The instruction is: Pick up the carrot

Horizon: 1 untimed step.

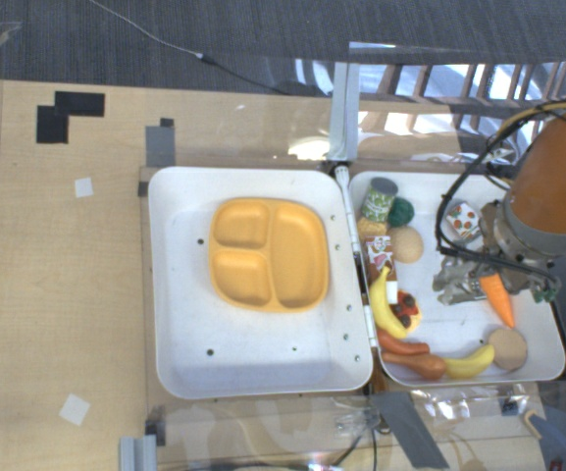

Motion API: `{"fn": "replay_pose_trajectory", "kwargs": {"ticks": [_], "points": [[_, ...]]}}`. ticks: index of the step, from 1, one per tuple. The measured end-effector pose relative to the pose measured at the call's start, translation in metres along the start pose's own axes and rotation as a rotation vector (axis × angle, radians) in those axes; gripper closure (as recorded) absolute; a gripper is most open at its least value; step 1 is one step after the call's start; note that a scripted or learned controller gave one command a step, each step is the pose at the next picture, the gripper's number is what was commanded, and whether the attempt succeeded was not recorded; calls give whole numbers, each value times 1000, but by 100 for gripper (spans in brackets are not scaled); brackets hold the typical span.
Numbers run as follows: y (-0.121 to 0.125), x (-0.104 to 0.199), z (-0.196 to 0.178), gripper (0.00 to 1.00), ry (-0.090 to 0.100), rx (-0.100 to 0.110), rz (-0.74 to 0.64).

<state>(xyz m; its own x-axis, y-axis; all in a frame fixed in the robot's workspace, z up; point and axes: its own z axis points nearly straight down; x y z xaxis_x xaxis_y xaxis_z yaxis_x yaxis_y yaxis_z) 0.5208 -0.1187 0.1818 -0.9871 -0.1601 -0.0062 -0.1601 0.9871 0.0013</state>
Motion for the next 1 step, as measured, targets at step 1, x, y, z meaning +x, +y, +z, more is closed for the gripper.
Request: {"fn": "replay_pose_trajectory", "kwargs": {"ticks": [1], "points": [[-42, -6, -128, 100, -7, 7, -9]]}}
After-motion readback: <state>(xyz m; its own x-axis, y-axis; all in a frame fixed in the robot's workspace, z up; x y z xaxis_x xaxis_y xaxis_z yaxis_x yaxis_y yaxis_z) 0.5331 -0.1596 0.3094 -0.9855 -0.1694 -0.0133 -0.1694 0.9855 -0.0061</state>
